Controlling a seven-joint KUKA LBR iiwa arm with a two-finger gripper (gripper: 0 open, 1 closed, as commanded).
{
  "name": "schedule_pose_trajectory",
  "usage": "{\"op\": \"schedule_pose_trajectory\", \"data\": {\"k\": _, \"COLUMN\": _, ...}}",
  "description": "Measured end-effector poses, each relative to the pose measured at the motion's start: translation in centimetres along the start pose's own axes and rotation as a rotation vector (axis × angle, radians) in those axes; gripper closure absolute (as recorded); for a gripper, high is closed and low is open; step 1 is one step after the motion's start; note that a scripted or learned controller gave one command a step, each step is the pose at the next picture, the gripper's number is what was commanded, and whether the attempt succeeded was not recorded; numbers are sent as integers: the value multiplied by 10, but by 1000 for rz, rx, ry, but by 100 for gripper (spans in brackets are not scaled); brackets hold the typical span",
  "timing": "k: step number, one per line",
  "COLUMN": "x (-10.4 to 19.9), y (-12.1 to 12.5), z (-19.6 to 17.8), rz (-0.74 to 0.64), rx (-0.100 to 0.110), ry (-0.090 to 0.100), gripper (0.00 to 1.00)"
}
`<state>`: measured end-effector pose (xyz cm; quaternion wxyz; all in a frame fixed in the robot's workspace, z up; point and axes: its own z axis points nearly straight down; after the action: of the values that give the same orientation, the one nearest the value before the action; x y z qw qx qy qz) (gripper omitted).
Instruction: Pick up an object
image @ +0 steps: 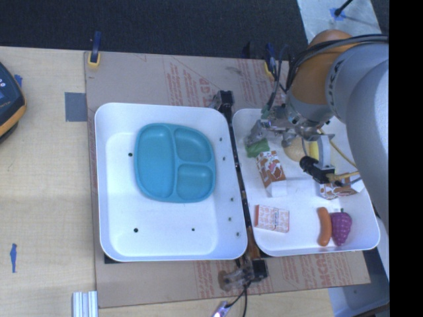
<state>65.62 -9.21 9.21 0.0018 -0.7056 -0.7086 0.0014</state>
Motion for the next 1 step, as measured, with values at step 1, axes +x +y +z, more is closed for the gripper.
{"op": "schedule_pose_trajectory", "data": {"k": 1, "x": -1, "y": 0, "z": -11, "rz": -2, "rx": 1, "ry": 0, "gripper": 100}}
